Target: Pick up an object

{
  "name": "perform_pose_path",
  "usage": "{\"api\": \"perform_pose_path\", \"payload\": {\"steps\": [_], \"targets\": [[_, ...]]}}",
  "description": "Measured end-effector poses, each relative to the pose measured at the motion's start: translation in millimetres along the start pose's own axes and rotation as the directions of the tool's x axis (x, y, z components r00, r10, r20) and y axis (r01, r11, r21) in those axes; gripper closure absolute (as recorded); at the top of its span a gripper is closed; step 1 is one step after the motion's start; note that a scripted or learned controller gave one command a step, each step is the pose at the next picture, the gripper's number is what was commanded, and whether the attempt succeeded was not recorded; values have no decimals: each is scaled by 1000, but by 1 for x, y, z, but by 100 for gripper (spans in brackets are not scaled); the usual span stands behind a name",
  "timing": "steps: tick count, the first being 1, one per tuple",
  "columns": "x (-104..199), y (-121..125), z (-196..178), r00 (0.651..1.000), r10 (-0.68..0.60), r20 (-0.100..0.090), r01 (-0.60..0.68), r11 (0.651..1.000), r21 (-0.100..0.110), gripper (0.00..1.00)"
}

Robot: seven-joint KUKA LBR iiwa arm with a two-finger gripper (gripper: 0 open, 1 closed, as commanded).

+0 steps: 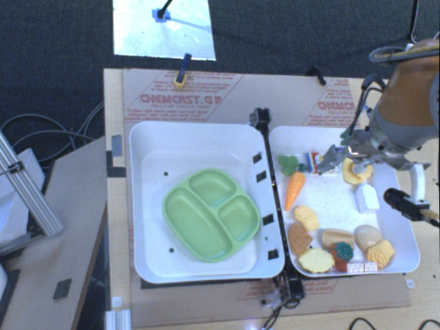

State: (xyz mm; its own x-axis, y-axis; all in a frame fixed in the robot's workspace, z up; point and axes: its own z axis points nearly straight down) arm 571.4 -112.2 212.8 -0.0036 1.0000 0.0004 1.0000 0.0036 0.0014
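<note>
The right bin (405,205) holds several toy foods. An orange carrot (294,188) lies near its left wall, with a green leafy piece (289,163) and a small red and blue item (315,161) behind it. A yellow round slice (357,173) and a white block (367,199) lie toward the right. My gripper (346,154) hangs over the back of this bin, between the red and blue item and the yellow slice. I see nothing held in it.
Along the right bin's front lie a waffle piece (306,217), a bread slice (299,239), a yellow piece (316,260), an egg (368,236) and a corn piece (380,253). The left bin (148,150) holds a green divided plate (210,215).
</note>
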Motion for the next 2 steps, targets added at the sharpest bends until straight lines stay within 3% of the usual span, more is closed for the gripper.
{"api": "perform_pose_path", "payload": {"steps": [1, 2], "targets": [[0, 0, 0, 1000, 0, 0, 0, 1000, 0, 0], [0, -8, 60, 1000, 3, 0, -3, 1000, 5, 0]]}}
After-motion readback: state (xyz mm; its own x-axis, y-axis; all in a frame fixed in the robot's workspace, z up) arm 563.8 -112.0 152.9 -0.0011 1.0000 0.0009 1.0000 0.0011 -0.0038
